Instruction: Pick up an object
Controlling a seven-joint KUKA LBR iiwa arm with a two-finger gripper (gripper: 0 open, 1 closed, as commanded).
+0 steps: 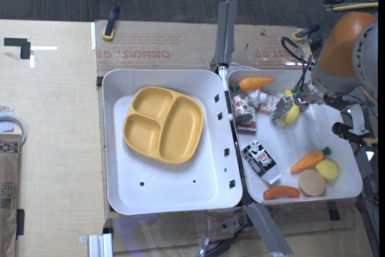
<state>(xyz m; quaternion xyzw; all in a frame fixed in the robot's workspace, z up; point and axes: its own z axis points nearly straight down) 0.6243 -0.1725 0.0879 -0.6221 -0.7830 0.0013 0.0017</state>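
The right bin point(346, 129) holds several toy foods. An orange carrot point(255, 81) lies at its far edge, with a red-and-white can point(242, 108) below it. A black-and-white carton point(260, 161) sits toward the front left. A second carrot point(308, 159), a yellow lemon point(328, 170), a tan round piece point(311, 182) and an orange sausage point(281, 192) lie along the front. My gripper point(286, 108) hangs low in the upper middle of this bin, right against a small yellow piece point(292, 114). Whether that piece is gripped is unclear.
The left bin point(120, 177) carries a yellow divided plate point(163, 123). A grey divider post point(226, 33) stands between the bins at the back. The arm's orange band point(346, 39) and cables rise over the right bin's far right corner.
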